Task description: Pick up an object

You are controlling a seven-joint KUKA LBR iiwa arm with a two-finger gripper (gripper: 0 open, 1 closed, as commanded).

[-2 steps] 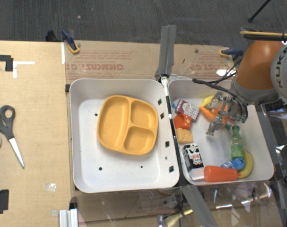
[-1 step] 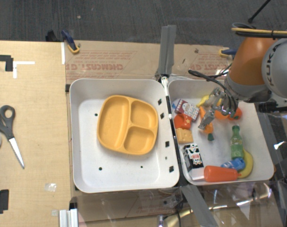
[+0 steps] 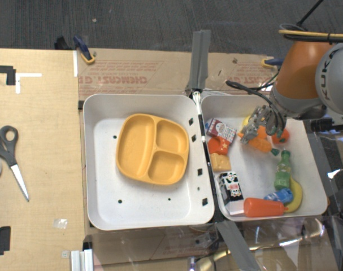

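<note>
Yellow divided plate in left bin; toys crowding right bin; fingers' spread unclear.

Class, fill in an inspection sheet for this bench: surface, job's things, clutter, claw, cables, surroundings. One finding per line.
Surface: two shallow white plastic bins side by side, left bin and right bin, on a wooden bench.
Job's things: right bin holds small toy foods, among them a green plastic bottle, a yellow banana and a red-and-white carton.
Clutter: yellow three-compartment plastic plate in the left bin; grey-handled scissors on the bench.
Claw: claw low over the right bin's far end; grip unclear.
Cables: black cable by the wrist.
Surroundings: dark carpet beyond.
</note>
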